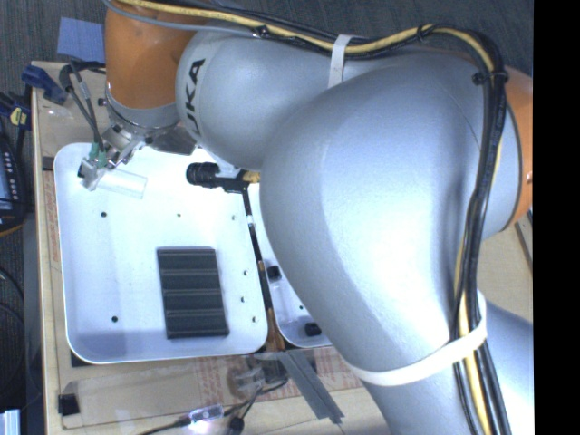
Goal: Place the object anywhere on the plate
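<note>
Grey arm (362,198) is reaching across from the right and is covering most of the right bin (294,320). Its tool (93,169) is hanging over the far left corner of the left bin (91,324). Tool state: cannot tell, since the tip is showing too small and blurred to say whether it is spread, pressed together or pinching anything. A pale translucent piece (127,185) is lying on the bin floor just beside the tool, on its right. I am taking this as the object, though its shape is too faint to name, and I cannot say whether the tool is touching it. A dark ribbed slab (192,293), which I am reading as the plate, is sitting flat in the near middle of the same bin, well apart from the pale piece and with nothing on it. Judgement: the pick-up step is in hand and placing is not yet begun. The next move is calling for a firm hold on the pale piece, a lift clear of the floor, then a carry toward the near side and a release anywhere over the slab. The piece is looking slick and light, so it may be slipping out.
</note>
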You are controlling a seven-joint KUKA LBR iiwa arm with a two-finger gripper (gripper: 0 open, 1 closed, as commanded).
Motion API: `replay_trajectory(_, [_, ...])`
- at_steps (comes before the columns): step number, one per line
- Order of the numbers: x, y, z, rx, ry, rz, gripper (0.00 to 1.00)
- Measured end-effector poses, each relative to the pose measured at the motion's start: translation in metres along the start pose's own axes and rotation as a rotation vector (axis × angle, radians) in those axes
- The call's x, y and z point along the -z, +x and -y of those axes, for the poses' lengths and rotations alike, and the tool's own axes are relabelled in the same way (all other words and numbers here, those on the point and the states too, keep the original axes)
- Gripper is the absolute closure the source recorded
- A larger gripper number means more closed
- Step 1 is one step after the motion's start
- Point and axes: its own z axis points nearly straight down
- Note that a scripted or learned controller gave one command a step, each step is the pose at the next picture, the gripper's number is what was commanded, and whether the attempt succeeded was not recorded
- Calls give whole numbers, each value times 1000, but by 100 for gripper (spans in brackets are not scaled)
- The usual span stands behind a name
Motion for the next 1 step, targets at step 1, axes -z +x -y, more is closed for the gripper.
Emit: replay_trajectory(1, [-92,5,93,-54,1,-2,100])
